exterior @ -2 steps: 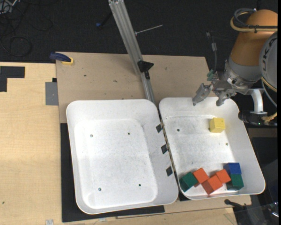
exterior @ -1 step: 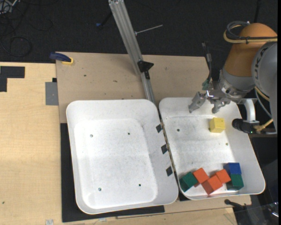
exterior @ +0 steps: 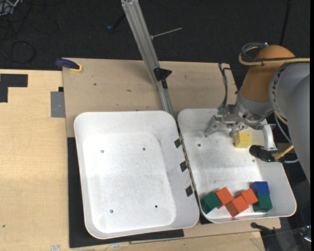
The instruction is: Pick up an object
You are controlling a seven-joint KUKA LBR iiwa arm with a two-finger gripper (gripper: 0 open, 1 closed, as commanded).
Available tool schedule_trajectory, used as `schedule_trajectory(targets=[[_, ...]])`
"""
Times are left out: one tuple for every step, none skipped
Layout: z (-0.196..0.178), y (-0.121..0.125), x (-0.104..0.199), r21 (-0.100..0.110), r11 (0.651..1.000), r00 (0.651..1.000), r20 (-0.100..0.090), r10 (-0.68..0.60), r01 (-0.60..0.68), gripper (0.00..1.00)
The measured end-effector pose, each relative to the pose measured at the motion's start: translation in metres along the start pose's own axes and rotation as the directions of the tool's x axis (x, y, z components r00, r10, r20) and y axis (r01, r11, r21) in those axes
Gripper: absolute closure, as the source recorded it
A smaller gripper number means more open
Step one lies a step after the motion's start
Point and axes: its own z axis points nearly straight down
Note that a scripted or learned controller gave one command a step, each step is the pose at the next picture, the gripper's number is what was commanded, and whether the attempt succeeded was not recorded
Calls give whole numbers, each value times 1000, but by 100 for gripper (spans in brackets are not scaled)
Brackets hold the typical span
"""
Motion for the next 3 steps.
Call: schedule_trajectory(targets=[[-14, 2, 0, -7, 1000, 1000, 0, 1, -1, 100], [-58, -2, -1, -13, 1000, 1000, 1, 4, -4, 100], [-108, 7, 4, -14, 1000, 1000, 1, -2, 2, 100]])
